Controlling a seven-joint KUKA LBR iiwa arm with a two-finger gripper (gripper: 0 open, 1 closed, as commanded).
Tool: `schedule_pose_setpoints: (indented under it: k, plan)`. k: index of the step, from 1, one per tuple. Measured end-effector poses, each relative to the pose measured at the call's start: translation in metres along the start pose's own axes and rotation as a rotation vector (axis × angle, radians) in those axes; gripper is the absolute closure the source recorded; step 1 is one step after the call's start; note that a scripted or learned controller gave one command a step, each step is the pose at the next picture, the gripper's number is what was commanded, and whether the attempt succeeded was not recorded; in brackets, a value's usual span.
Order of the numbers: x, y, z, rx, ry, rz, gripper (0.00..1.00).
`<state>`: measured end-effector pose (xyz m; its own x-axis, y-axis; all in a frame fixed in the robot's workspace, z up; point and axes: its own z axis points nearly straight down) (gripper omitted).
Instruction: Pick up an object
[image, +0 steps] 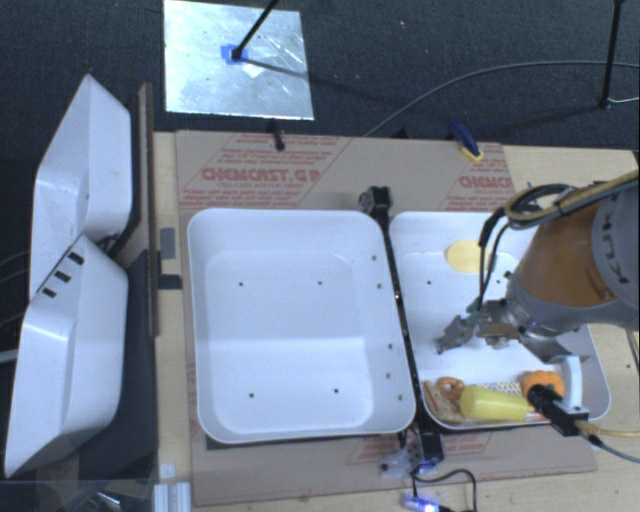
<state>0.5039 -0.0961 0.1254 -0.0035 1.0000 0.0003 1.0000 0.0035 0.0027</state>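
My gripper (458, 333) hangs low over the middle of the right bin (425, 250), with the arm's orange band (565, 262) above and to its right. Along the bin's front wall lie a yellow bottle-shaped object (492, 404), an orange ball-like object (542, 382) and a small tan and orange piece (446, 387). A flat yellow disc (463, 256) rests at the back of the bin. The gripper is just behind the front row of objects, and I see nothing held in it.
The left bin (290, 320) sits beside the right one, separated by a black divider strip (397, 300). Both stand on a cardboard sheet (330, 165). White housings (75, 270) stand at the far left and a metal plate (238, 58) lies behind the bench.
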Motion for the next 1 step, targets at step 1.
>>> schedule_pose_setpoints:
  k: [1]
  plan:
    - [-0.0033,-0.016,-0.0799,-0.005,-0.001,0.003,0.0]
